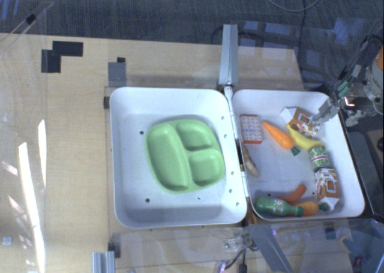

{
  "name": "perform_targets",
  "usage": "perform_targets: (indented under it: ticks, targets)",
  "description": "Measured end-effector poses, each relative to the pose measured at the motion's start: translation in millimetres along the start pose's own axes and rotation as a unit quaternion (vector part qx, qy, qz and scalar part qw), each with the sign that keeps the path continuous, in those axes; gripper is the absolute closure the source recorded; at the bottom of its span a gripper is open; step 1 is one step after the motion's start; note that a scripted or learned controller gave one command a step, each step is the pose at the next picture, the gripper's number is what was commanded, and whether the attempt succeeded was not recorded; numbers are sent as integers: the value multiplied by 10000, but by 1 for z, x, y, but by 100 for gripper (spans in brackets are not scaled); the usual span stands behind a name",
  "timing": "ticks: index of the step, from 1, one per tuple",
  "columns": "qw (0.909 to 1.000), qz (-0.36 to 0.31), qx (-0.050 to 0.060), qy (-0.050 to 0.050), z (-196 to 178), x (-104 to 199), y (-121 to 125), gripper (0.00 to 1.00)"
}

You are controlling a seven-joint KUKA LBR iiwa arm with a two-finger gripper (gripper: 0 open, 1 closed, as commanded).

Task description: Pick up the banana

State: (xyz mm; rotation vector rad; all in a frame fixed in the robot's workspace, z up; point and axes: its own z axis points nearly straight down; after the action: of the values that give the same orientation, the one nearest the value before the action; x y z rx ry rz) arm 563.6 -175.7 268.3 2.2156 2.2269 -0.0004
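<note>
The bench point(72, 146) carries two white bins side by side. The left bin point(129, 206) holds a green tray point(186, 155) with three compartments, lying near its middle.

The right bin point(273, 167) holds the small things. The banana point(303, 139) lies in the upper right part of this bin, pointing from upper left to lower right. Its upper end touches a small carton point(302, 123) with orange and white print, and a carrot point(279, 135) lies just beside it on the left. Below the banana stands a can point(318, 159), and under the can there is a second carton point(327, 185). Along the lower wall lie a green bottle point(277, 207) and a red sausage point(294, 194). A flat box point(251, 129) lies near the left wall.

The gripper point(327, 110) comes in from the right and hangs over the upper right corner of the right bin, just beside the small carton and near the banana. I cannot tell if it is apart or together, and nothing is visibly held.
</note>
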Motion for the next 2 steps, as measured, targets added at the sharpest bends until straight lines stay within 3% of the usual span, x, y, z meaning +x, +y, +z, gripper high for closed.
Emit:
perform_targets:
  ticks: [1, 2]
  targets:
    - [9996, 266, 4, 4, 161, -30, 26, 0]
    - [9997, 259, -14, 0, 151, -30, 28, 100]
